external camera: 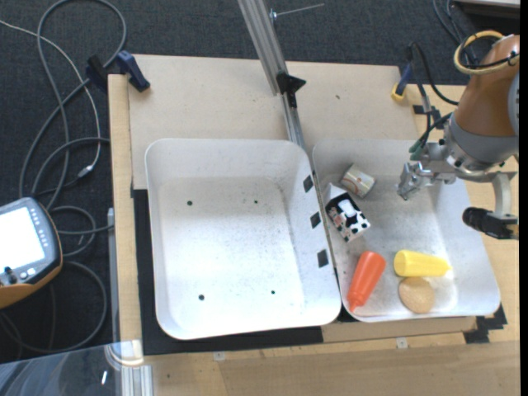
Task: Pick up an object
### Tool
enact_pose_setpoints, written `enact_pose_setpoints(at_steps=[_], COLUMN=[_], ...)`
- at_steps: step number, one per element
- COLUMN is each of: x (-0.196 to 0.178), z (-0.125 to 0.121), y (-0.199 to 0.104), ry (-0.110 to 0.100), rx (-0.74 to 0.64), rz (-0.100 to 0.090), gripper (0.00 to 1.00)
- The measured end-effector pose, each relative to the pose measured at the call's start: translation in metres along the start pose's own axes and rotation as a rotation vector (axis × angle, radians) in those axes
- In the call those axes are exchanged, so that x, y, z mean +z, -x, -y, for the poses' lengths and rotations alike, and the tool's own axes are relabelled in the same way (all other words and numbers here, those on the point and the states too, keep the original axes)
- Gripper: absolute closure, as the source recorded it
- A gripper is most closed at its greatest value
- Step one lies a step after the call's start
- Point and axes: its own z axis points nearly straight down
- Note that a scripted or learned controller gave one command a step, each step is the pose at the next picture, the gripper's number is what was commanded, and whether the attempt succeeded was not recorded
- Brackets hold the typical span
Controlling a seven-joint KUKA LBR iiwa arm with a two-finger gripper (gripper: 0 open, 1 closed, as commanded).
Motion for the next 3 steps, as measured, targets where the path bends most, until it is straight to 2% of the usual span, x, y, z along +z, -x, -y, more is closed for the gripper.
enact_pose_setpoints(at_steps=[1, 2, 3], x=[-0.065, -0.109, -0.100], z=[-0.007, -0.009, 0.008], y=[0.001, 0.003, -0.053], ry=[0.002, 0.000, -0.010], rx=[-0.001, -0.001, -0.005], rz=[0.000, 0.000, -0.006], gripper=[1.00, 1.00, 1.00])
